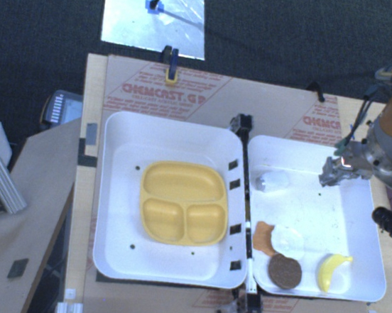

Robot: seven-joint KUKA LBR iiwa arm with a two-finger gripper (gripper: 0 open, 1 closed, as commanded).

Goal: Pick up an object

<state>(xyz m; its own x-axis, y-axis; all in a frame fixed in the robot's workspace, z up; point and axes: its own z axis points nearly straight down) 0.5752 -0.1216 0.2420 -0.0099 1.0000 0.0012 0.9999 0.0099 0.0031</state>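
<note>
Yellow banana (333,270) well apart from gripper (332,171)

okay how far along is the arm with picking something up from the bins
Nothing looks picked yet. The banana, brown disc and tan piece all lie in the right bin, and the yellow tray sits in the left bin. The gripper is over the right bin's far side with no object seen in it. Reaching, grasping and lifting remain.

Pincer (331,173) lowered — arm apparently bent.
</note>
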